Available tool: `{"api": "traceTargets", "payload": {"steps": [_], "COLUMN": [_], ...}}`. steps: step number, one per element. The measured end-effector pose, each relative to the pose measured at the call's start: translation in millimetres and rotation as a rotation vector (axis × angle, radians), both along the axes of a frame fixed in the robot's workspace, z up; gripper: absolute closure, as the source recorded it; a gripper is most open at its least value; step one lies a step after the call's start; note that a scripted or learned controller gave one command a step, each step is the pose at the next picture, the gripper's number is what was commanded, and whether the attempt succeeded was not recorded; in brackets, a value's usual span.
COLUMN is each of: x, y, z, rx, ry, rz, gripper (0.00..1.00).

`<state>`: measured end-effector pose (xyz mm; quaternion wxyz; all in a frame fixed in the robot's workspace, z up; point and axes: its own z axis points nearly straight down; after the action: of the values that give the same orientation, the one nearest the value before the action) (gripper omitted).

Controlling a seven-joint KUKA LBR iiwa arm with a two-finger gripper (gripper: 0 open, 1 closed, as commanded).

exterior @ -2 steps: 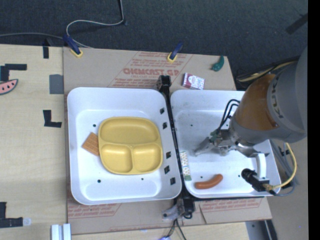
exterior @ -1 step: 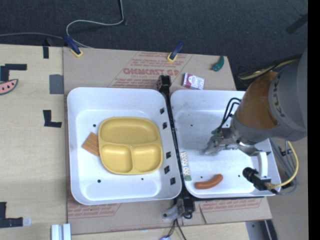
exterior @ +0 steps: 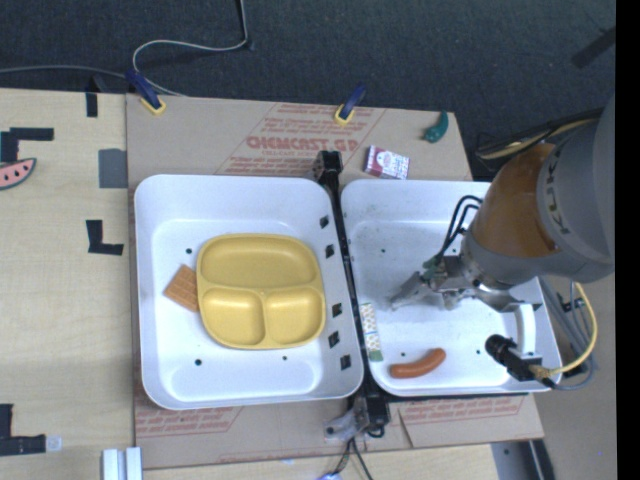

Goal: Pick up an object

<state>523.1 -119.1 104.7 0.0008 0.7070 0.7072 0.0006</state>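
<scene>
the gripper (exterior: 405, 293) points left at the middle of the right bin (exterior: 400, 213), low over its bare white floor; i cannot tell how its jaws stand. a smooth orange sausage (exterior: 417, 365) lies below it, apart. the left bin (exterior: 160, 208) holds a glossy yellow divided tray (exterior: 262, 290).

Glossy white plastic bins (exterior: 240, 388), matt yellow plastic tray (exterior: 262, 290), printed brown cardboard underlay (exterior: 280, 138).
</scene>
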Motion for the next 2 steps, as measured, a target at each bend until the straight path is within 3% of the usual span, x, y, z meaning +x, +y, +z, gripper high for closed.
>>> {"api": "traceTargets", "payload": {"steps": [1,2], "x": [0.0,0.0], "y": [0.8,0.8], "z": [9.1,9.1], "rx": [0.002,0.002], "ry": [0.001,0.001], "rz": [0.001,0.001], "gripper": [1.00,0.00]}}
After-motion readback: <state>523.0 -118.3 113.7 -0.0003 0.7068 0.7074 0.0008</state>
